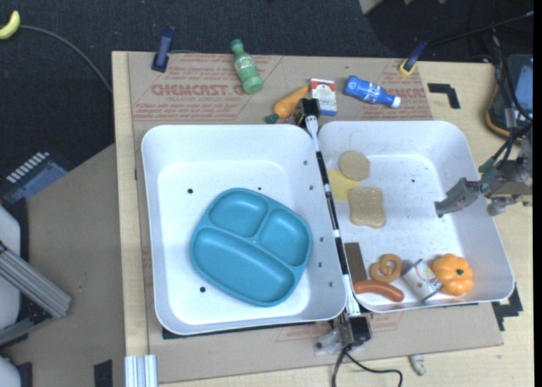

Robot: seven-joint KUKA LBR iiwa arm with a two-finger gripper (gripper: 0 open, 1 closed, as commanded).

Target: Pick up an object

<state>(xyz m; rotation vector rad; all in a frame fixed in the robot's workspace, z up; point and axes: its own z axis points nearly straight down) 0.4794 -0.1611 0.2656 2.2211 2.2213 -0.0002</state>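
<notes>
Two shallow white bins sit side by side on the bench [212,80]. The left bin [169,157] holds a blue divided plate [251,246], lying flat near its middle. The right bin [440,144] holds the small things: a round tan cookie [354,165] near the bin's left wall, a yellow slice [340,184] partly under it, and a square piece of toast [367,207] just below. Along the bin's front edge lie a brown block [353,260], a pretzel [388,268], a sausage [378,290], a small can [419,279] and an orange pumpkin [452,274], the can touching the pumpkin.

The claw [449,201] reaches in over the right bin's right rim, its grey tip above bare bin floor, well apart from the toast and above the pumpkin's spot in the view. Nothing is seen in it; whether it is released or clenched cannot be told.

Behind the bins, on the bench, lie a green bottle [247,67], a blue bottle [370,91], a small carton [323,96] and a carrot [290,103].
</notes>
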